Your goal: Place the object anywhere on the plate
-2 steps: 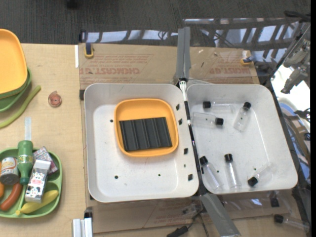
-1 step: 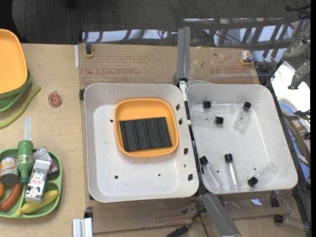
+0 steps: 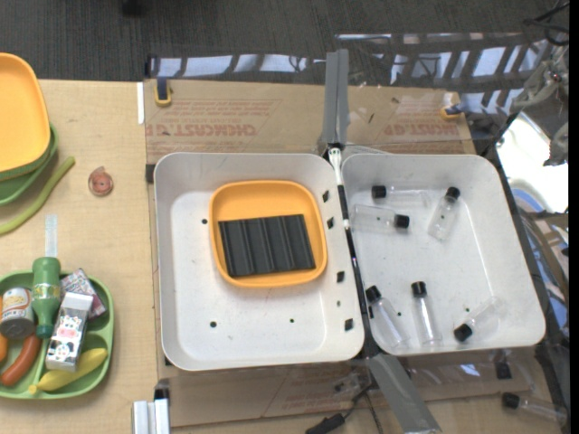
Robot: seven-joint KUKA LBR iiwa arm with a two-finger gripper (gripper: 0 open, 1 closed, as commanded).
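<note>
The black ribbed block is what you want to check first: it lies flat in the middle of the orange plate, its long side running left to right, with the plate's rim showing all round it. The plate is a rounded square with a raised lip, and it sits in the upper half of the left bin. The block is matt and dark, with four or five raised ridges across its top.

In the right bin you have six clear tubes with black caps, scattered and well apart, three toward the far wall and three toward the near one. Both bins are shallow, white and smooth, with rounded corners, and they touch along the middle.

Under the bins you see brown cardboard with red print. To your left, the pale wooden table carries a green tray of toy food, a green bottle among it, and a second orange dish stacked on green ones. Dark carpet lies beyond the bench.
</note>
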